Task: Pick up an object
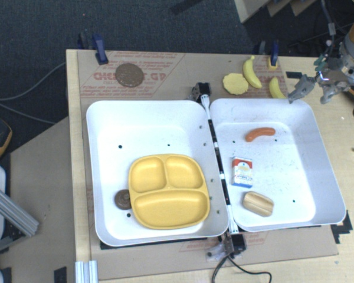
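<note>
Bins: two, shallow, white, smooth plastic with rounded corners, side by side and touching along a black centre seam; left bin (106,158), right bin (307,175).
Left bin contents: two things. One yellow divided tray (167,190), glossy, rounded-square, three compartments (two small toward the far side, one long toward the near side). One small dark brown disc (123,200), flat and round, tucked against the tray's left near edge.
Right bin contents: three things, apart from one another. One sausage (260,134), orange-red, smooth, slightly curved, near the far wall. One small carton (242,172), red and white with a blue lower band, rectangular, lying flat near the centre seam. One bread roll (258,203), tan, oblong, matte, just below the carton.
Bench: brown cardboard sheet (165,69) with faded red print, under both bins.
On cardboard beyond the bins: one brown round cookie-like disc (129,74), rough-looking; one yellow lumpy flat piece (235,84); two bananas (252,73) and (276,88), yellow, curved.
Clamps: two blue ones at the far edge, (98,48) and (274,53).
Gripper (311,93): metal, grey, at the far right corner, above the rim of the right bin; fingers spread apart, nothing between them.
Arm: enters from the right edge.
</note>
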Motion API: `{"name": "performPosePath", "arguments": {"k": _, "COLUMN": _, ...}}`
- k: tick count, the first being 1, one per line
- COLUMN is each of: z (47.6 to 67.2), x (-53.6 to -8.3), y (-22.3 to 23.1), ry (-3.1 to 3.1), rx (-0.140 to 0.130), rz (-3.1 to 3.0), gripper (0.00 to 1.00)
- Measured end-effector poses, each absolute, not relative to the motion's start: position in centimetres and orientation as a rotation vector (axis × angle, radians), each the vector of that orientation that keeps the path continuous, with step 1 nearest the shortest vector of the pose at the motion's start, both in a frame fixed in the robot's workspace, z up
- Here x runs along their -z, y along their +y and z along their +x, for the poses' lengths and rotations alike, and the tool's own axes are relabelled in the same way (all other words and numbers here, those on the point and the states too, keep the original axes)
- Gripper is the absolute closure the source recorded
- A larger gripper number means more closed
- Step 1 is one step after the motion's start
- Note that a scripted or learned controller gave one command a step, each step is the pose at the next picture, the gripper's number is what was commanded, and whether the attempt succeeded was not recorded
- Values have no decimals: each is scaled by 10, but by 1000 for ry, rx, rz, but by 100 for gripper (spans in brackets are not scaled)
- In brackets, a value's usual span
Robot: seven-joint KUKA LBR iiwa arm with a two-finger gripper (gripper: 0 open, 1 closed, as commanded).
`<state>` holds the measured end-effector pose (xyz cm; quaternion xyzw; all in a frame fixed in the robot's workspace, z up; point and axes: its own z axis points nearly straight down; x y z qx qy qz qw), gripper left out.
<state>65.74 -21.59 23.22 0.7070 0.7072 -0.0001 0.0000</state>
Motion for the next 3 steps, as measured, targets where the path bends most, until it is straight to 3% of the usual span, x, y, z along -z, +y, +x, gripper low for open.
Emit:
{"name": "performPosePath", "arguments": {"k": 1, "z": 665, "x": -77, "y": -140, "ry": 2236, "rx": 5, "rz": 2221, "gripper": 0}}
{"name": "performPosePath", "arguments": {"k": 2, "z": 644, "x": -85, "y": -126, "ry": 2226, "rx": 3, "rz": 2223, "gripper": 0}}
{"name": "performPosePath", "arguments": {"k": 3, "z": 638, "x": -85, "y": -113, "ry": 2225, "rx": 3, "rz": 2222, "gripper": 0}}
